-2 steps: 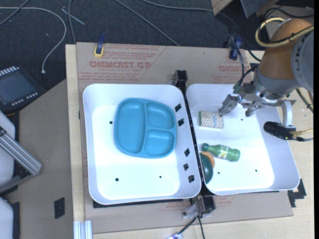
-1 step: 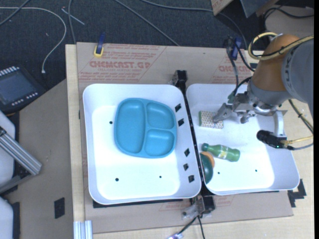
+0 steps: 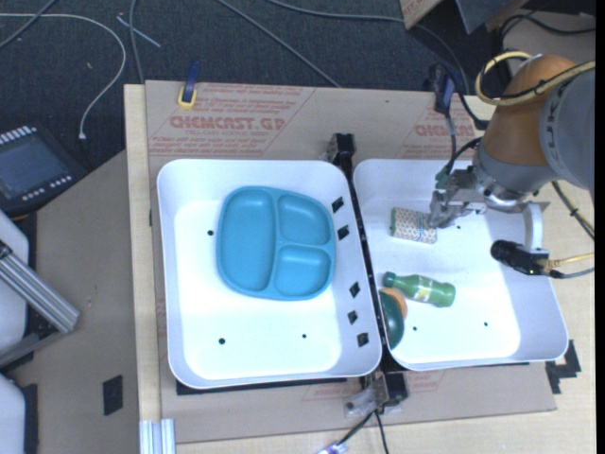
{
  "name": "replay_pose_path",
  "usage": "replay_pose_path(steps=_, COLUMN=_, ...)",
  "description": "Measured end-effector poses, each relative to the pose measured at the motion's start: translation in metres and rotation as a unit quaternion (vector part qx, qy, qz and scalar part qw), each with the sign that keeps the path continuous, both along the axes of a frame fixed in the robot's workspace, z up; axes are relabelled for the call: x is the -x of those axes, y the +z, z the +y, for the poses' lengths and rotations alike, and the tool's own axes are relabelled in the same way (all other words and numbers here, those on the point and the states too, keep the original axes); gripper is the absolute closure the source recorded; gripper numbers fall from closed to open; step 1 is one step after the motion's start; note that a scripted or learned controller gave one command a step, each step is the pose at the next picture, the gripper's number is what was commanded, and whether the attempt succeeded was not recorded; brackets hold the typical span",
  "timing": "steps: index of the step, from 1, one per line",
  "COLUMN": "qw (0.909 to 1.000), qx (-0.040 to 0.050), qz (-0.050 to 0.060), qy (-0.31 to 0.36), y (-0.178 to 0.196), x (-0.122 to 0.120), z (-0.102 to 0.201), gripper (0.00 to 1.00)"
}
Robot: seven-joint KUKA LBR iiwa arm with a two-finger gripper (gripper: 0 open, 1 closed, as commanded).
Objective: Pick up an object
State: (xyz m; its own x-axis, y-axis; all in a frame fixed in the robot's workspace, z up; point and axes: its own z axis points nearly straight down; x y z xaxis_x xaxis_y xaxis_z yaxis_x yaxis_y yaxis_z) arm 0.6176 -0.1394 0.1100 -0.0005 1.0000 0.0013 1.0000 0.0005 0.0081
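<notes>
Small patterned cylinder [image 3: 414, 225], pale with a speckled print, lying on its side in the right bin [image 3: 529, 343], in that bin's upper left part, long axis running roughly left to right. Clear of the bin's walls. Right at its right end, the tool [image 3: 442, 212], pointing down from the grey arm [image 3: 567, 130] with its orange band [image 3: 518, 126], reaching in from the right. Tool tip at or against the cylinder's end; actual contact too close to call. Tool's spread, wide or narrow: impossible to tell from this angle.

Below the cylinder in the same bin, a green bottle [image 3: 423, 290] on its side, cap end pointing left. Just below and left of the bottle, a dark green and orange object [image 3: 392, 316] resting against the bin's left wall; kind unclear.

Left bin [image 3: 189, 253] set directly beside the right one, with a row of small black clips [image 3: 347, 253] along the shared edge. Inside, a light blue divided plate [image 3: 274, 242] lying flat in the upper middle: one large compartment at left, two smaller ones at right.

Under both bins, a cardboard sheet [image 3: 246, 112] with red printing, spread over the table [image 3: 90, 253]. Two blue clamps [image 3: 189, 91] on the sheet's far edge, one near each far corner. Beyond that, dark floor with thin loose cables [image 3: 95, 26].
</notes>
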Motion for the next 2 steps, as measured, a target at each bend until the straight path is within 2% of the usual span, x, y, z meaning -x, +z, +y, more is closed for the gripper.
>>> replay_pose_path(steps=2, qw=1.0000, qx=0.0013, qz=0.000, qy=0.001, y=0.127, x=-0.003, z=0.011, gripper=1.00)
